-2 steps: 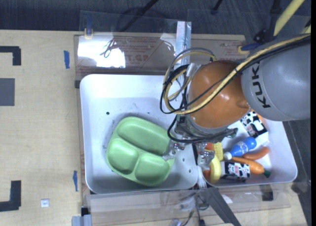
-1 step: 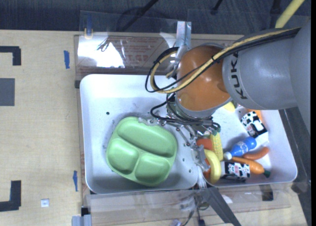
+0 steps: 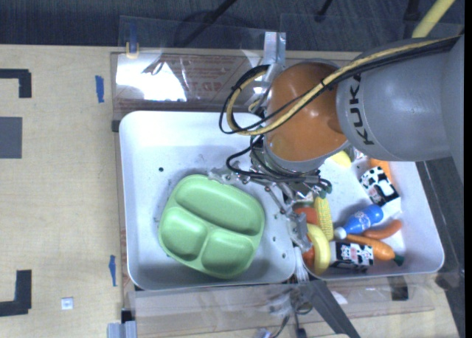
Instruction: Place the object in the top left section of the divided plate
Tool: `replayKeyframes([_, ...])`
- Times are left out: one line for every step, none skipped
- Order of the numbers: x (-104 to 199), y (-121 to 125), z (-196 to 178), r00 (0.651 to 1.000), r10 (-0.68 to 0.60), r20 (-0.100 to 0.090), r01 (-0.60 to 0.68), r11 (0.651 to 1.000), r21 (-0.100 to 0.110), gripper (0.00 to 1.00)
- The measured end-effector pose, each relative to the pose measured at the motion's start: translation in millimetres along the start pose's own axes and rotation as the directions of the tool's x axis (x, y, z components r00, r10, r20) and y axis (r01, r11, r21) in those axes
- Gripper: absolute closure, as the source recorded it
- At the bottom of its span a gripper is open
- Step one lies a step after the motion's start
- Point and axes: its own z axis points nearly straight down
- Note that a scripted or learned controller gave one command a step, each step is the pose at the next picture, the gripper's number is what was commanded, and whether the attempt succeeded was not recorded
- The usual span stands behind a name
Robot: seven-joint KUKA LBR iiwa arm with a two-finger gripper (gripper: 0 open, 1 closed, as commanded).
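Observation:
The green divided plate (image 3: 212, 224) lies tilted in the left bin (image 3: 147, 145), and all three of its sections are bare. My gripper (image 3: 296, 204) hangs under the orange wrist band (image 3: 302, 119), low over the left side of the right bin, just right of the plate's rim. It sits among toy food: a corn cob (image 3: 322, 212), a yellow banana (image 3: 318, 245) and a small red-orange piece (image 3: 303, 215). Cables and the wrist hide the gripper's tip, so I cannot see whether anything is in it.
The right bin (image 3: 424, 244) also holds a carrot (image 3: 382, 230), a blue-and-white bottle (image 3: 363, 221), two cow-patterned cartons (image 3: 378, 182) (image 3: 352, 253) and a yellow piece (image 3: 341, 157). The divider between the bins (image 3: 284, 244) runs just below the gripper. The big grey arm (image 3: 402, 100) covers the right bin's back.

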Motion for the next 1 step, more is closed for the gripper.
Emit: replayKeyframes([-17.1,19.1,-72.7,0.996,0.057,0.066,-0.056,0.998,-0.006,1.0])
